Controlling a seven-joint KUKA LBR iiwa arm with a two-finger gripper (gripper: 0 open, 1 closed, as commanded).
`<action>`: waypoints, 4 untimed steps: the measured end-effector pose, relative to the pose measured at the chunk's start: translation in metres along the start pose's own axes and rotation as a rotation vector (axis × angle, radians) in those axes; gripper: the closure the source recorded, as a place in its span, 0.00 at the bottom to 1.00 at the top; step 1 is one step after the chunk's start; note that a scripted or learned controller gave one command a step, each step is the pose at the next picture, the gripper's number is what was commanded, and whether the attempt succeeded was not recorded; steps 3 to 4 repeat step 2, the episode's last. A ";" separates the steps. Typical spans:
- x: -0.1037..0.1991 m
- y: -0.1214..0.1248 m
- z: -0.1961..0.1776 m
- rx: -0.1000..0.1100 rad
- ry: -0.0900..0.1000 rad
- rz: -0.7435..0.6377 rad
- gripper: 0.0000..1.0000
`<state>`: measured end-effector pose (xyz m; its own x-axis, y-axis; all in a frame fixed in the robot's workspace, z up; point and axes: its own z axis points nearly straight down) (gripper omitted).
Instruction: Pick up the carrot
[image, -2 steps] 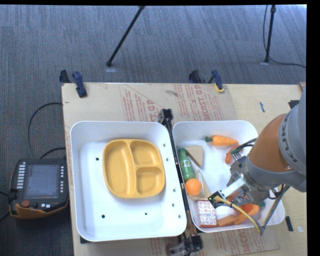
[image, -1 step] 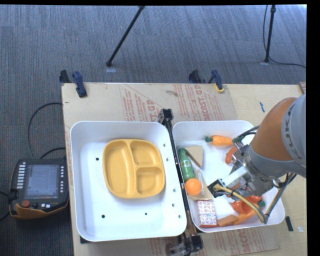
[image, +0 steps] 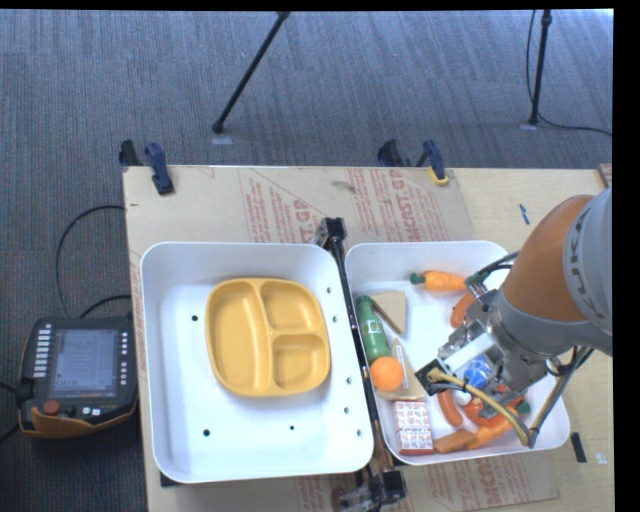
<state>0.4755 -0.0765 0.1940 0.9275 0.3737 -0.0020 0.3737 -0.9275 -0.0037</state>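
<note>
The tool (image: 486, 374) hangs apart from the carrot (image: 442, 281) lying beyond it.

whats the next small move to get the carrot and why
Probably shift the gripper toward the far side of the right bin, to hover above the carrot. The carrot lies by itself near the far wall, while the gripper hangs over the cluttered near corner, away from it.

Faint red upside-down lettering across the brown bench board (image: 290, 205), none of it legible
</note>
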 end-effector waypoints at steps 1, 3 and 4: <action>0.047 0.060 0.028 0.000 -0.001 0.182 0.00; 0.092 0.071 0.074 0.001 -0.002 0.180 0.00; 0.092 0.071 0.074 0.001 -0.002 0.180 0.00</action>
